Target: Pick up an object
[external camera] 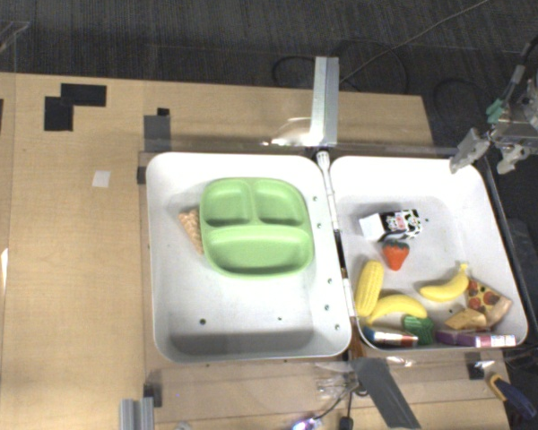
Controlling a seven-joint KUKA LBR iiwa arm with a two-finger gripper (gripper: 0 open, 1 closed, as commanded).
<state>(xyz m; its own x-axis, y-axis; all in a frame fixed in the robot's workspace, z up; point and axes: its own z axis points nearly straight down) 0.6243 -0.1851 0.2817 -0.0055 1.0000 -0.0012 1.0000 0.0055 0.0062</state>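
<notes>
Marker (475, 339) bottom right, tool (486, 157) well above

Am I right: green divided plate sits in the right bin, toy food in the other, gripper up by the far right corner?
Not quite. The camera view shows the green divided plate in the left bin; the toy food is in the right bin. The gripper is indeed by the far right corner.

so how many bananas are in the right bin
2. One banana lies toward the bin's right side beside the pizza slice; the other banana lies near the front edge, next to the corn. More may be hidden under the pile.
</notes>
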